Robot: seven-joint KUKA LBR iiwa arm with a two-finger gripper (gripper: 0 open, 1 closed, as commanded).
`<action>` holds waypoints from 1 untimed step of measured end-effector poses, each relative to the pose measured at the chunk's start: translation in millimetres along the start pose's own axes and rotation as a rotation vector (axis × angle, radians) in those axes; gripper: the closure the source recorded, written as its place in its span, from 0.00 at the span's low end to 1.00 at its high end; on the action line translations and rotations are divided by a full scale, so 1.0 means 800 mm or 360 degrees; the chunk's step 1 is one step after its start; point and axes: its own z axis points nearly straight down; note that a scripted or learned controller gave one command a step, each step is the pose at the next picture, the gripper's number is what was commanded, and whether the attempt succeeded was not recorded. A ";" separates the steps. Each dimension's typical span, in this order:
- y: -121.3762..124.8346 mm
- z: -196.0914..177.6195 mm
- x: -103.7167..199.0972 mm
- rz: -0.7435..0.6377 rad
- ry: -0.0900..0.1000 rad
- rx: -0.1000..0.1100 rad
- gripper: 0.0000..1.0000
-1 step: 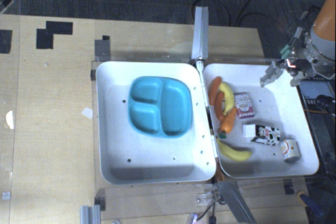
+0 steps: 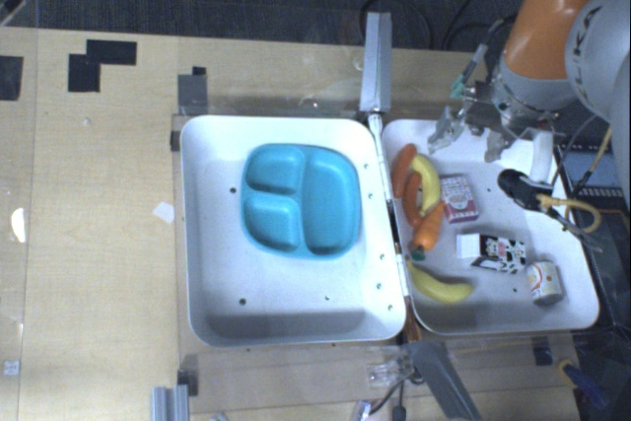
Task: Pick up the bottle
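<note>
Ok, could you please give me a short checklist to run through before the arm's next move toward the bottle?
1. The gripper is over the right bin: ok, at its far end.
2. Bottle identified: cannot tell; the white container in the near right corner is a candidate.
3. Nothing lies on that container: ok; the black-and-white carton is beside it.
4. Gripper above the container: not ok, it hangs well away.
5. The blue tray in the left bin is out of the path: ok.
</note>
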 end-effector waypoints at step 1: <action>0.055 0.150 -0.027 -0.0031 -0.0001 -0.0007 0.00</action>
